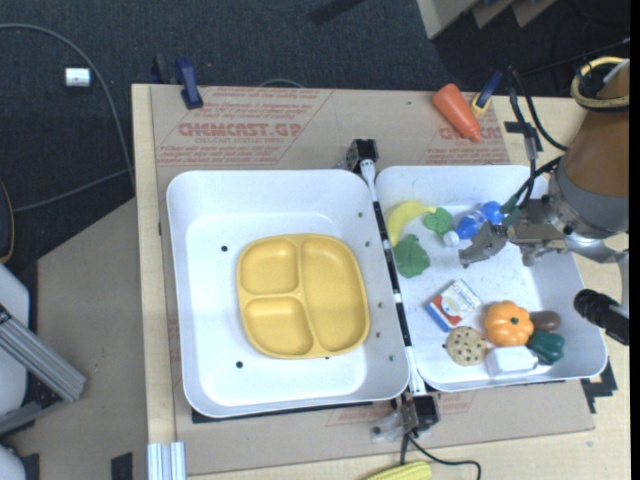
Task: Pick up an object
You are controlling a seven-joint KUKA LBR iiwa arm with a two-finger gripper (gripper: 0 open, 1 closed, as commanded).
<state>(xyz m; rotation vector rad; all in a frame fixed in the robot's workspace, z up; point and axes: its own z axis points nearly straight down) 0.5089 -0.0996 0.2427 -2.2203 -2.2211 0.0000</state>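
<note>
Toy foods (470,298) scattered across right bin (575,363).

A single fixed camera sits high above the desk (250,118) and looks down at a slant, so the far edge lies toward the top of the view and the near edge toward the bottom. It stands far enough back to take in both white bins, the left bin (200,228) and the right bin (560,308), plus dark floor (90,138) around the desk. The arm (600,158) enters from the right side of the view.
</note>
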